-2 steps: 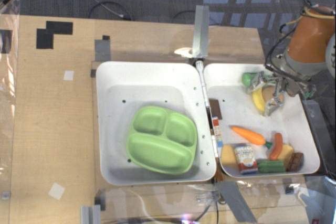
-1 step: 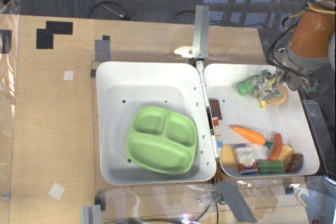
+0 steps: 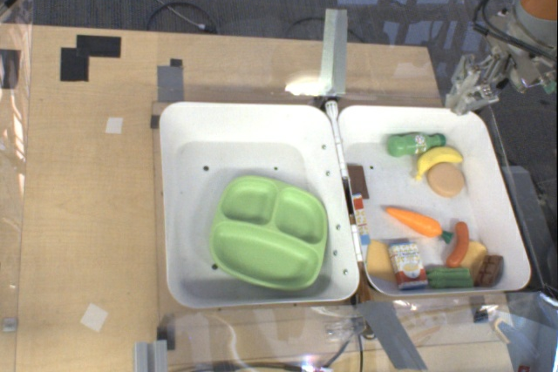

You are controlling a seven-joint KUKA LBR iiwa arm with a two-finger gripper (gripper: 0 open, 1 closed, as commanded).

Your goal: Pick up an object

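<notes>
Your pincer hung over the top right corner of the right bin, and you could not tell if it was open or closed. The green bottle lay just below it to the left. The banana, cookie and carrot lay farther below.
</notes>
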